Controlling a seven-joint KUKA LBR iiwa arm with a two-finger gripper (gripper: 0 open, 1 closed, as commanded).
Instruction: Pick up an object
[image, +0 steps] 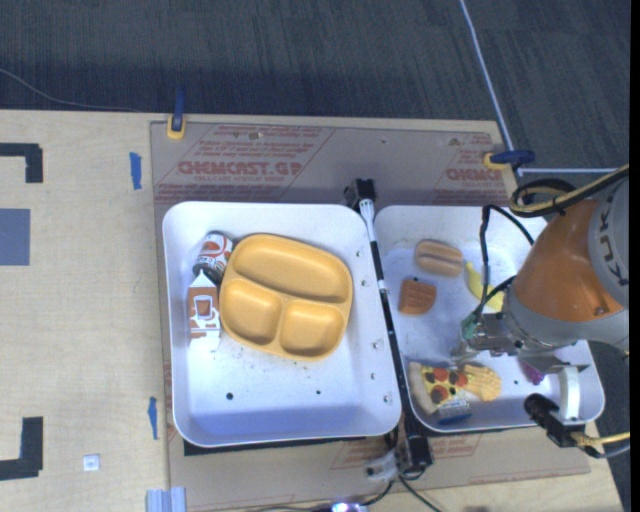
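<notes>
— Looking at the near edge first, what did we see in the right bin (590, 398)?

— We saw a pizza slice toy (455, 384) lying flat at the near left corner of that bin, with a small blue piece just beside its near edge. The tool (484, 338) hung just beyond it, low over the bin floor, under the orange band of the arm (565, 275).

— Was the tool clenched or released?

— We could not tell; the wrist hid that part, and nothing showed gripped in it.

— And further back?

— We noted an orange-brown block (418, 296) near the middle of the right bin, a hot dog toy (439, 257) just beyond it, and a yellow piece (478, 285) partly covered by the arm and its cable.

— What about the left bin (200, 400)?

— We found a large yellow divided tray (284, 295) resting at a slant across it. A can (211, 257) and an orange-and-white carton (203, 310) lay touching the tray's left side. Both bins sat on a brown board on the bench (80, 300), with clamps at the far edge.
</notes>
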